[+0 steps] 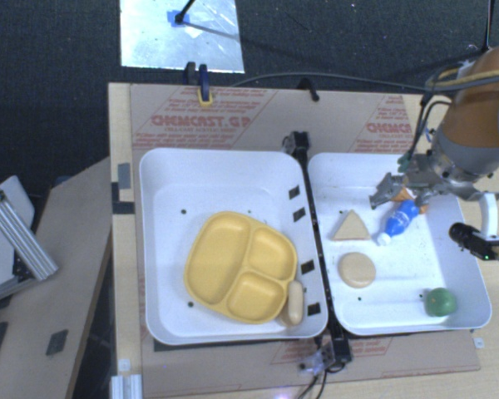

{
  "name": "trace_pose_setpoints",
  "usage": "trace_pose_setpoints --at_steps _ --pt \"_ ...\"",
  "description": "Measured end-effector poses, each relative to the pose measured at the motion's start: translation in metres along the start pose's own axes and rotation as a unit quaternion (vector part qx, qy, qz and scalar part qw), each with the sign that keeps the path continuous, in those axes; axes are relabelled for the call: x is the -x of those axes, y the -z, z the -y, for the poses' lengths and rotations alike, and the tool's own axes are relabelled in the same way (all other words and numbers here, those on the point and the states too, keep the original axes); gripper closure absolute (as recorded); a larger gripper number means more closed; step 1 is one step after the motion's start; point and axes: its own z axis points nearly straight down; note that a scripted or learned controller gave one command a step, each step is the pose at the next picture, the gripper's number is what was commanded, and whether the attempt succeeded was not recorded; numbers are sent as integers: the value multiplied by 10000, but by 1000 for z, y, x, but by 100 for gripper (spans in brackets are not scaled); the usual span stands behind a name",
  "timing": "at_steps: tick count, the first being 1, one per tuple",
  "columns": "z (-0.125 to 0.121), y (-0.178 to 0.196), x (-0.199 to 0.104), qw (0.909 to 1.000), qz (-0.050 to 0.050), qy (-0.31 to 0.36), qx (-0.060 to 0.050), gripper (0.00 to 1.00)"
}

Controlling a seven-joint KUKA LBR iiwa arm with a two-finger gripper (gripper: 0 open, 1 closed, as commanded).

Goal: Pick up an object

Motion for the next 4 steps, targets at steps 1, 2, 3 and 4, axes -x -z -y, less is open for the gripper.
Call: trace_pose_setpoints --at_steps 1,2,3,4 --pt "-3 8 0 10000 7 12 64 0" --pt "5 -46 6 10000 7 0 46 0" --pt "-4 -83 1 9999 24 9 167 0" --pt "-4 -92 1 9999 20 -4 135 0"
